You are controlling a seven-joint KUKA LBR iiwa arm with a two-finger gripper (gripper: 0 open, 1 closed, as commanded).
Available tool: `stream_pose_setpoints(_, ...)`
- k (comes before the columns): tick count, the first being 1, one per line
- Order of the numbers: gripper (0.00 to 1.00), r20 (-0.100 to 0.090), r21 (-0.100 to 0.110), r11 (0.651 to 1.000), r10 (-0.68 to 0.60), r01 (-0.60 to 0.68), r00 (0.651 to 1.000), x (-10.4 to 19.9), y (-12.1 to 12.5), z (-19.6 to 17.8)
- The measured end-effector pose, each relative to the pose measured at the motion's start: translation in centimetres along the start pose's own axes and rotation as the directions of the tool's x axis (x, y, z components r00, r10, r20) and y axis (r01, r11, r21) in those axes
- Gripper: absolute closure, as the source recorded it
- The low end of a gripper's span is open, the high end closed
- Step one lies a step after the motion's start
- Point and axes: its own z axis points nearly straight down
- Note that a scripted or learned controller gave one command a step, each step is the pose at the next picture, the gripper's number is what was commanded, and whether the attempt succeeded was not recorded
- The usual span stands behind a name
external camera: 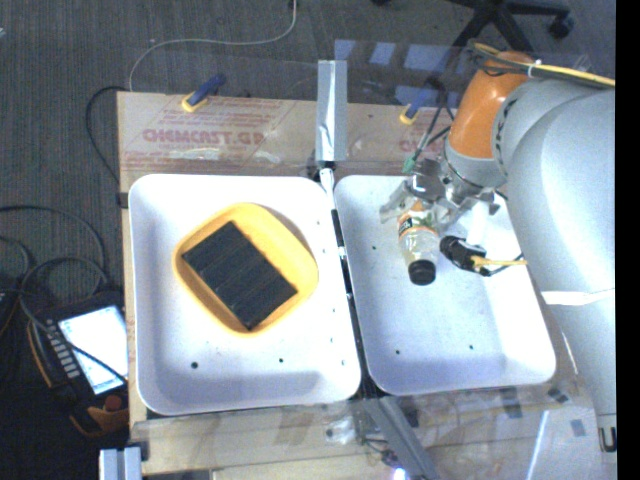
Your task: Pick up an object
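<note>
while the bottle (417,246) lies in the upper part of the right bin (460,358), black cap toward the frame's bottom, the gripper (432,208) sits right over its top end — whether it's clamped or released, i cannot tell. over in the left bin (170,368), a yellow dish (295,258) holds a black pad (240,274).

One fixed camera, high above the bench (230,133), looking down at a slant. Both bins fully in frame: left bin (160,368) toward 9 o'clock, right bin (500,358) toward 3. Arm (560,188) enters from 3 o'clock. Floor visible at 12 and 9. Medium range.
</note>
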Motion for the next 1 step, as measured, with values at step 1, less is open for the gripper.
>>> stream_pose_setpoints(1,1.0,0.002,-0.004,0.995,-0.104,0.104,0.995,-1.47,-6.15,-12.01)
